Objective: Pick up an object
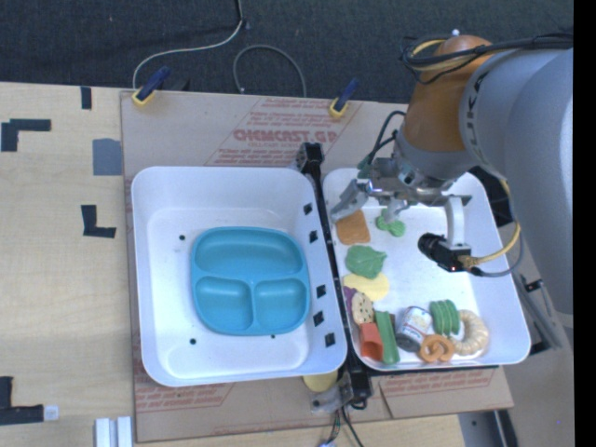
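Observation:
My gripper (371, 205) hangs low over the far left part of the right bin (498, 291), open, with nothing between its fingers. A tan toast piece (352, 227) lies just below its left finger. Under its right side sits a small green piece (391, 223). Nearer the front lie a green leafy piece (365, 262), a yellow piece (372, 287), a purple piece (357, 304), a red piece (371, 339), a small can (414, 324), a green ribbed piece (444, 316), a pretzel (433, 347) and a pale ring (471, 333).
The left bin (154, 250) holds a blue divided plate (250, 279). A black divider (321, 250) runs between the two bins. A black fitting with a yellow cable (445, 251) hangs from the arm over the right bin's middle.

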Robot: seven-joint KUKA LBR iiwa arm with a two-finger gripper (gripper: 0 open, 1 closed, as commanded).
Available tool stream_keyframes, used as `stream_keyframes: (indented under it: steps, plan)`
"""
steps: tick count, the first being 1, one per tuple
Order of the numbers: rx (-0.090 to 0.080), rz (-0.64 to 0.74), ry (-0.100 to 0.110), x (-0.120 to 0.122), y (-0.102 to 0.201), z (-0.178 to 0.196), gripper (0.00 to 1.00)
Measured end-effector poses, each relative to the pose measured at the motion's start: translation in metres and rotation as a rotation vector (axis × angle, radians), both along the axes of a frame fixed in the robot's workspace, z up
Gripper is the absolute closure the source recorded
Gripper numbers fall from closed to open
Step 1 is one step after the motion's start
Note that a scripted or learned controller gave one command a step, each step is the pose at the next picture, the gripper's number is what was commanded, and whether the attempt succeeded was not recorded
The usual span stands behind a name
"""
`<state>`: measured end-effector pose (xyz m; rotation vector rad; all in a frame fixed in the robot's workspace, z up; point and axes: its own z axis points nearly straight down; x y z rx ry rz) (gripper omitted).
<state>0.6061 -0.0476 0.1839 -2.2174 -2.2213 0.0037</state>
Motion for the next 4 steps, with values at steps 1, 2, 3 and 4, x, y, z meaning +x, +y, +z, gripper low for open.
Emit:
stream_keyframes:
  steps: [1, 2, 3, 4]
  plan:
    - [-0.002, 0.001, -0.007, 0.064, -0.018, 0.000, 0.00]
    - [0.000, -0.001, 0.002, -0.005, 0.010, 0.005, 0.00]
    - [-0.002, 0.000, -0.006, 0.056, -0.012, 0.000, 0.00]
    - [0.000, -0.001, 0.002, -0.014, 0.013, 0.000, 0.00]
